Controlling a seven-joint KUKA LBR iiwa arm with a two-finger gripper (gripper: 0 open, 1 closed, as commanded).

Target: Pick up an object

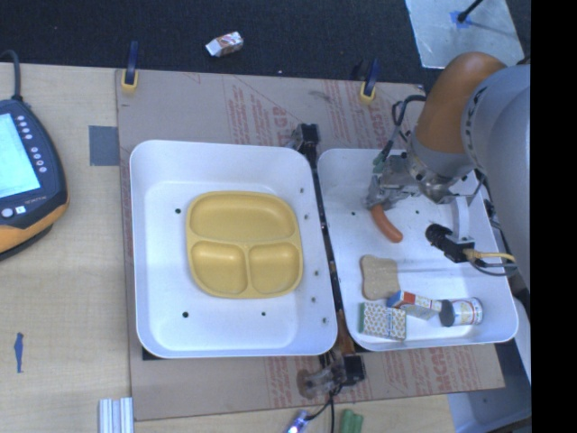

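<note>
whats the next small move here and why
Probably ease the tool straight down onto the sausage. It sits in the right bin just above the sausage's upper end, and the sausage lies clear of the bread and tube.

1. The arm has a smooth, rounded grey shell, pale and slightly glossy.
2. A broad orange band wraps the arm above the wrist, curved like a dome.
3. Thin black cables loop beside the orange section.
4. The end effector is a compact cluster of grey and dark metal parts; its details are too small to tell.
</note>
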